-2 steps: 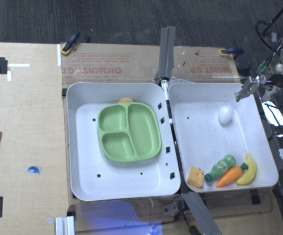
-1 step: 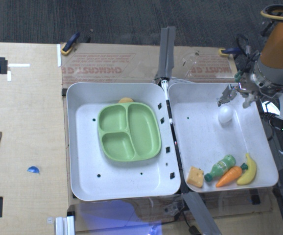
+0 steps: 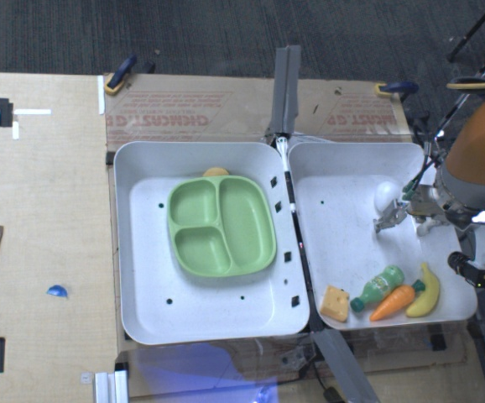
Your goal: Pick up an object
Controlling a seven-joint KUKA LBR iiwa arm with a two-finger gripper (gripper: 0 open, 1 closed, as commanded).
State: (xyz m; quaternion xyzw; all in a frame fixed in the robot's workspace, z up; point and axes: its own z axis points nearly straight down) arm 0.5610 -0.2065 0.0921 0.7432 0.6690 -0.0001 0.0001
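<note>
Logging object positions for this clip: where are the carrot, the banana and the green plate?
carrot (image 3: pixel 392 302), camera view, middle of its orange body.
banana (image 3: pixel 428 292), camera view, middle of its yellow curve.
green plate (image 3: pixel 248 210), camera view, floor of its right-hand compartment.

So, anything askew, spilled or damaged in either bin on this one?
Nothing spilled or broken. One oddity: the green divided plate in the left bin sits rotated, and a small yellowish item peeks out from behind its far edge. The toy food lies clustered along the right bin's near edge.
</note>
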